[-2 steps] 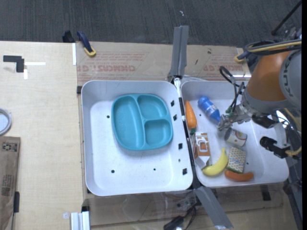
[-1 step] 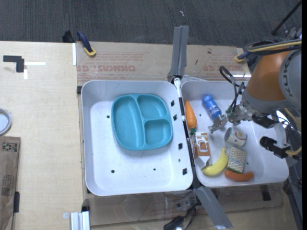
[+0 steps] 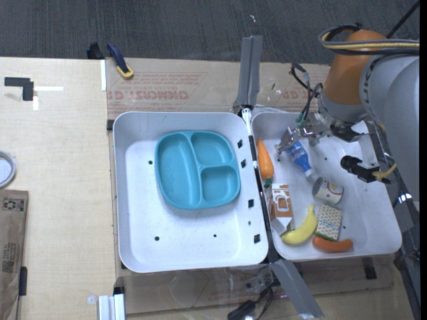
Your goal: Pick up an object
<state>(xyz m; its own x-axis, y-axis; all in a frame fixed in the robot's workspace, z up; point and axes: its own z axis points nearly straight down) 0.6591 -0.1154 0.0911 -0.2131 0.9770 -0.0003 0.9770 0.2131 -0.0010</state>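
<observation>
I see the arm reaching in from the right, wrist bent down over the back of the right bin. The gripper sits low near that bin's back-left part, close to the divider wall. Its fingers are a tangle of metal against white plastic; I cannot tell whether they are apart or together. A blue-and-clear bottle lies just under and beside the gripper tip, tilted toward the bin's centre. I cannot tell whether it is between the fingers or merely touching them.

Right bin contents, all crowded to the left and front:
- carrot lying along the left wall
- orange-and-white carton just in front of the carrot, also against the wall
- banana near the front-left corner
- patterned packet touching the banana's right side
- sausage at the front rim
- small tin mid-bin, just apart from the bottle

Open floor remains at the right bin's back right, partly under the arm.

The left bin holds a teal divided plate, set toward the back; I note bare floor all around it, widest at the front.
</observation>
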